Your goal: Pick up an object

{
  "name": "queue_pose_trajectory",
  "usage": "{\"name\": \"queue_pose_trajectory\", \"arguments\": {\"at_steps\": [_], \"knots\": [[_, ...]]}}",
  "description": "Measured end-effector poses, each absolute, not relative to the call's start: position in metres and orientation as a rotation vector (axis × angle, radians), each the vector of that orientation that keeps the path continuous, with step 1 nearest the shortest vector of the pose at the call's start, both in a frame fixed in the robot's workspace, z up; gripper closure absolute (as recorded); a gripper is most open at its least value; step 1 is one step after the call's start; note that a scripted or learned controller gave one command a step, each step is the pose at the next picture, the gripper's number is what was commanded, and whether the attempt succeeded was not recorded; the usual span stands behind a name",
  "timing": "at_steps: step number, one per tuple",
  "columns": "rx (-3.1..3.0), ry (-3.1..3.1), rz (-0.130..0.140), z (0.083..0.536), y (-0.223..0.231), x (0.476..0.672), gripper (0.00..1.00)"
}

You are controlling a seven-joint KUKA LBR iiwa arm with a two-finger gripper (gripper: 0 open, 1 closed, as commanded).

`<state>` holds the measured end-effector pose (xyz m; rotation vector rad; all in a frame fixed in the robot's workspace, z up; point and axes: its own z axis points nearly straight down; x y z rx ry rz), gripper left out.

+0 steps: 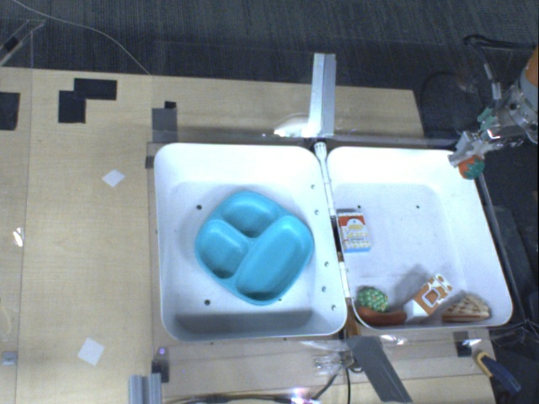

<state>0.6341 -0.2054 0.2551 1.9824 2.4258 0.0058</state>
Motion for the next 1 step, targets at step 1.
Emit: {"name": "queue_pose_trajectory", "arguments": {"at_steps": [1], "knots": [[2.109, 2.324, 0.004, 0.2166, -0.1269, 0.6124, 1.00]]}}
